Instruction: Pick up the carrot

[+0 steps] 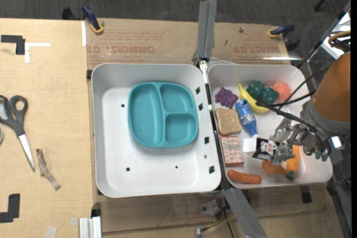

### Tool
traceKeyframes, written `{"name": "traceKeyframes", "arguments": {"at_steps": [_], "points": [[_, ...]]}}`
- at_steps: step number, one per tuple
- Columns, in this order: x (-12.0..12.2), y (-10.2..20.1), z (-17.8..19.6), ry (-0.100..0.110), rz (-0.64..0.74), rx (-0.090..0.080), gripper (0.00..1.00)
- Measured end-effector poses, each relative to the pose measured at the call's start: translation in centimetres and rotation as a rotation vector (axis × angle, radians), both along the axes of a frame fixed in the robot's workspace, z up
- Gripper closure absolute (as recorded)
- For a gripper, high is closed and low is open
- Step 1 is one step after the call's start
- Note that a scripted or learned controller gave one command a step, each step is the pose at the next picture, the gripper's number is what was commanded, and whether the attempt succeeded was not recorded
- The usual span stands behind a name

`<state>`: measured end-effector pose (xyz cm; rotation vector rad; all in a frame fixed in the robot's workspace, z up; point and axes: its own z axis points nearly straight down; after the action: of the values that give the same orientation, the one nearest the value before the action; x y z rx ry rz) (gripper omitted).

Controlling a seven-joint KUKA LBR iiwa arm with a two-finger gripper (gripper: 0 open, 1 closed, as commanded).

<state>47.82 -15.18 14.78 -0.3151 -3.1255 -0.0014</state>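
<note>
We saw the gripper [283, 149] low over the carrot [277, 168], seemingly reaching; we couldn't tell its claw's state, and a firm grasp came next.

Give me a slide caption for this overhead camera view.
Pincer low over the carrot in the right bin; teal plate in the left bin.

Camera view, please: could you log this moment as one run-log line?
stage: grasp attempt | gripper low in right white bin | orange toy carrot lying beneath it | teal divided plate in left bin | grip unconfirmed
</note>
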Motion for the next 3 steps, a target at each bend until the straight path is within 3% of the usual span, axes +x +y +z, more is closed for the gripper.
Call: {"name": "traceKeyframes", "arguments": {"at_steps": [1,2,3], "points": [[0.2,-3.1,-1.7,-0.007,0.184,-0.002,1.00],[0.1,-1.8,0.3,-0.004,0.367,-0.001,1.00],[2.6,1.9,4.2,-0.005,0.661,-0.001,1.00]]}}
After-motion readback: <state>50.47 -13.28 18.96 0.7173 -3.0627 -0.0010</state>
